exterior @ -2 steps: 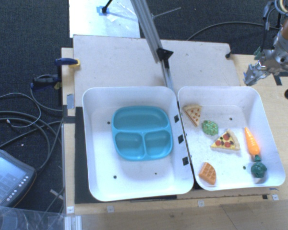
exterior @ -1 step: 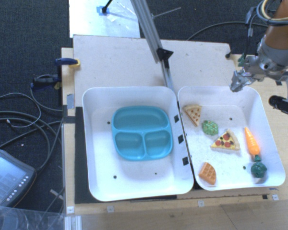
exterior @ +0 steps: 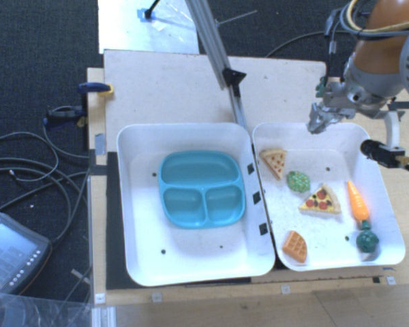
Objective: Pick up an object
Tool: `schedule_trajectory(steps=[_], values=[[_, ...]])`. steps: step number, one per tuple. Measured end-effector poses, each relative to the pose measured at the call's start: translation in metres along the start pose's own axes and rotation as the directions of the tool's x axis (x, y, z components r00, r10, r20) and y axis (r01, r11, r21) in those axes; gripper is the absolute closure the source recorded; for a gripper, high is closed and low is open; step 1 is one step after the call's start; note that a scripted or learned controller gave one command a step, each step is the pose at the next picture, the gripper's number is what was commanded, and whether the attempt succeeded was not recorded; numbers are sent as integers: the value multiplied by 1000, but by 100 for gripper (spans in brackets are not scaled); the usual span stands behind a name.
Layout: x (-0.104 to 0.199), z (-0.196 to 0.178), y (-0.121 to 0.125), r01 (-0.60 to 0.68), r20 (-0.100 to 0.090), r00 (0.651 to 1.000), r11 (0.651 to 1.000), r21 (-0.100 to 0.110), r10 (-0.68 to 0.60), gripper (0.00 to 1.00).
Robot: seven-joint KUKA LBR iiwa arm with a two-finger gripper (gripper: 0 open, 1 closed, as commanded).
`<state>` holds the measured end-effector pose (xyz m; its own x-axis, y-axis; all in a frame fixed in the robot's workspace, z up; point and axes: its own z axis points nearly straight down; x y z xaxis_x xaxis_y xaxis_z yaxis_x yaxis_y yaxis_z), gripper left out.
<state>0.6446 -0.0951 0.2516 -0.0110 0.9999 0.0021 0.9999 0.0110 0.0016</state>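
Note:
The right bin [exterior: 395, 240] holds several toy foods: a small pizza slice [exterior: 275, 161], a green round piece [exterior: 298, 180], a larger pizza slice with red dots [exterior: 322, 201], an orange carrot [exterior: 358, 201], a waffle piece [exterior: 295, 246] and a dark green broccoli [exterior: 367, 240]. My gripper [exterior: 318, 123] hangs over the bin's back edge, above and to the right of the small pizza slice. Nothing shows between its tips.
The left bin [exterior: 140, 251] holds a blue three-compartment plate [exterior: 202, 188]. A grey pole [exterior: 211, 36] slants down to the bins' shared back corner. A black fitting [exterior: 380, 152] juts over the right bin's far right rim. Cables and a pendant lie off the bench's left side.

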Motion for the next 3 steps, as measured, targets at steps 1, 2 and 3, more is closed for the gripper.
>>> schedule_trajectory(steps=[1, 2, 3], values=[[51, -7, -20, 0, 0, 1000, 1000, 1, 0, 100], [92, 6, -41, -1, 0, 1000, 1000, 3, 1, 100], [142, 18, -54, 0, 0, 1000, 1000, 2, 0, 100]])
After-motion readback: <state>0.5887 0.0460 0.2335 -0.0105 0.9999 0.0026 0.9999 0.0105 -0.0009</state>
